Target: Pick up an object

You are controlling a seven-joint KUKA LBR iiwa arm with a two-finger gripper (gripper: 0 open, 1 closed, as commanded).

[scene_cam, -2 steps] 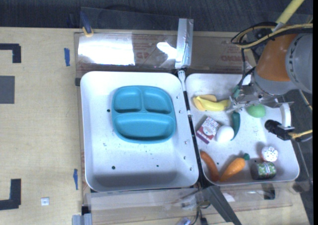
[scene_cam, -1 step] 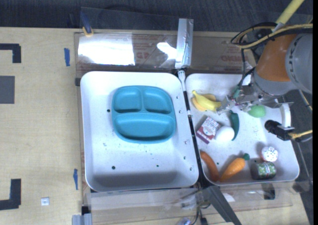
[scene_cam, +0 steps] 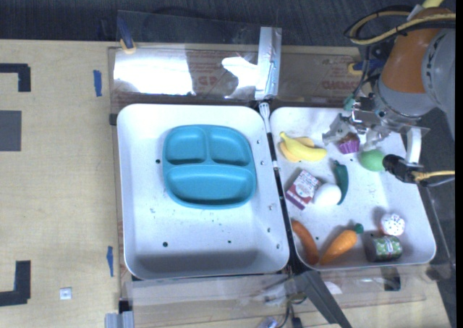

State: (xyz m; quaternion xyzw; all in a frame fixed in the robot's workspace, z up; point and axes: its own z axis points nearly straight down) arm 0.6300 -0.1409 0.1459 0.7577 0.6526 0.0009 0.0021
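Over the right bin (scene_cam: 427,243), I am hovering my gripper (scene_cam: 352,133) by the purple toy (scene_cam: 349,145) to pick it, though I cannot tell my fingers' state

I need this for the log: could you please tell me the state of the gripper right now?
Gripper: low over the right bin, by the purple object and green ball; open, shut or holding cannot be told.

A blue divided plate (scene_cam: 210,166) lies in the left white bin (scene_cam: 145,240) (three compartments), on the pale wooden worktop (scene_cam: 58,174) marked with black tape.
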